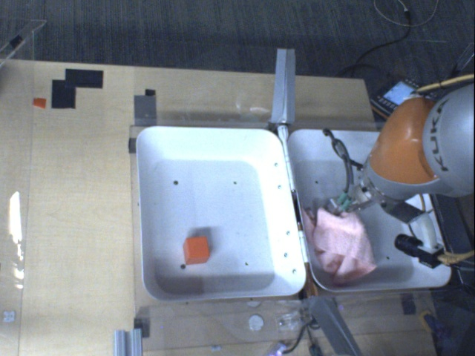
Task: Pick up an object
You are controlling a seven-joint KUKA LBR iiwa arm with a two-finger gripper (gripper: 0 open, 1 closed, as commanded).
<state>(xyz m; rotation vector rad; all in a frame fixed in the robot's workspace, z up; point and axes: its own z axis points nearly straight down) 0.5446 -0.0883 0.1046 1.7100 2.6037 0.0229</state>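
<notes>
Two bins sit on the desk. Whether the fingers are spread or pinched, I cannot tell; they hover at the pink cloth, its top edge just below them. Soft folds may slip free when lifted.

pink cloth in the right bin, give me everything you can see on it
The pink cloth looks like soft fabric, pale pink, crumpled into a loose heap with folds and creases. It lies on the floor of the right bin, toward its left wall and front edge. The pincer sits at the cloth's upper edge; whether it grips the fabric cannot be made out.
</notes>
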